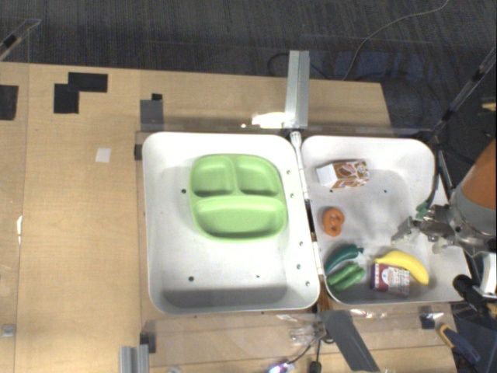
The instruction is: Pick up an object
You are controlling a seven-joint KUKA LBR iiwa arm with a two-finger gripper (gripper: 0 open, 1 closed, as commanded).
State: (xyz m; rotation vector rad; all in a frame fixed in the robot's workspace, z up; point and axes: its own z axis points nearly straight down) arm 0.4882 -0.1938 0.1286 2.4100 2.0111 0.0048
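While the gripper (pixel 410 228) hangs above the right bin (pixel 415 152), grip state unreadable | banana (pixel 409 265): light, firm, curved, smooth | grasp across its middle

A pale wooden surface (pixel 70 231) spreads under clear sheeting, with black tape patches (pixel 78 90) near its far left. Beyond it lies dark grey carpet (pixel 194 22), crossed by a thin cable (pixel 404 20).

Arm (pixel 475 200) cut off; fingers perhaps unreadable
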